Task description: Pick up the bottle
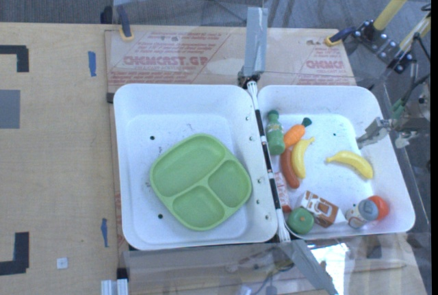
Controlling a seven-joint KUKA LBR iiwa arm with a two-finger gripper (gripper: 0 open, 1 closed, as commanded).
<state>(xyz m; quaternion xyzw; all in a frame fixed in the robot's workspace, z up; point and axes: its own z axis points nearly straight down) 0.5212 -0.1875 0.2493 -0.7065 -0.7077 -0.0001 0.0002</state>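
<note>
One bin holds us both: my gripper (375, 131) hangs at the right wall of the right bin (321, 90), and I cannot tell whether it is open or closed. Nearest me lies a yellow banana (351, 163), then a carrot (295, 134), and just beyond it the green bottle (274, 133) rests against the bin's left wall. Its long axis runs front to back, cap toward the far rim, so I judge I must cross leftward and close across its width.
</note>
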